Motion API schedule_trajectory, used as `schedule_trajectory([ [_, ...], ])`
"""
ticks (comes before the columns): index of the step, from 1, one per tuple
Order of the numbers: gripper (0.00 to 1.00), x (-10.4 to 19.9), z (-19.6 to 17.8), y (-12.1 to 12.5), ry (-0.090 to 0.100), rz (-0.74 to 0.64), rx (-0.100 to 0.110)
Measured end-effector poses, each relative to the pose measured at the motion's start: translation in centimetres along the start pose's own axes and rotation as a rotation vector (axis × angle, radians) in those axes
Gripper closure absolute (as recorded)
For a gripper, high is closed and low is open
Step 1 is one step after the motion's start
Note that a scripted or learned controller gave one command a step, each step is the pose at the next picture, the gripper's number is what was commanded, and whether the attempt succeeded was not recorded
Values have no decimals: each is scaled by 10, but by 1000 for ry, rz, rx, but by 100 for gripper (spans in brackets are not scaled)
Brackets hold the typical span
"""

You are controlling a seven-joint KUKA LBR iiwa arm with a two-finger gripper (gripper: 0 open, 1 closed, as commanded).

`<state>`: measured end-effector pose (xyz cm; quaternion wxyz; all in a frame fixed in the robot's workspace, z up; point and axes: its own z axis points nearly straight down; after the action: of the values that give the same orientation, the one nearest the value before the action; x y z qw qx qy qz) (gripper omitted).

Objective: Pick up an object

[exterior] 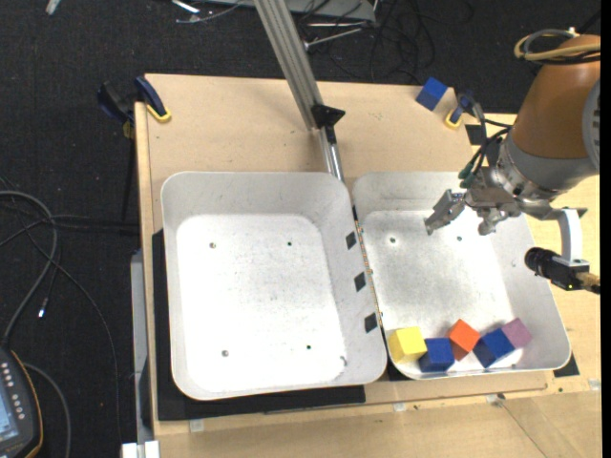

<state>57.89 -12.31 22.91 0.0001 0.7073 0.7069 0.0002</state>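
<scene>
Counter (pixel 239 127): one, tan wood, carrying two shallow white bins side by side.

Blocks, right bin, near edge: five, clustered in a row along the near wall.
- One yellow block (pixel 408 342), leftmost of the row.
- One blue block (pixel 438 353), just beside the yellow one, against the bin's near wall.
- One orange block (pixel 464 336), touching the blue block's far right side.
- One second blue block (pixel 494 346), next to the orange one.
- One pale purple block (pixel 516 332), rightmost, near the bin's right corner.

Left bin (pixel 191 198): one, white, its floor speckled grey, with four small dark dots.

Right bin (pixel 382 194): one, white, same speckling; the five blocks lie at its near end, its far half bare.

Hand (pixel 468 216): one, two metal fingers pointing down over the far part of the right bin, spread apart with nothing between them, well apart from the block row.

Arm (pixel 558 113): one, grey with an orange band, entering from the right above the hand.

Far counter edge: one further blue block (pixel 432 92), outside both bins, near the far right corner. One slanted metal rail (pixel 286 46) crossing the far edge towards the gap between the bins.

Block count overall: six, three of them blue.
</scene>
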Motion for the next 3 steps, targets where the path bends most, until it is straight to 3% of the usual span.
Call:
schedule_trajectory([
  [1,0,-57,137,29,-1,3,3],
  [2,0,-82,105,64,-4,-3,-7],
  [3,0,-54,135,-7,3,2,8],
])
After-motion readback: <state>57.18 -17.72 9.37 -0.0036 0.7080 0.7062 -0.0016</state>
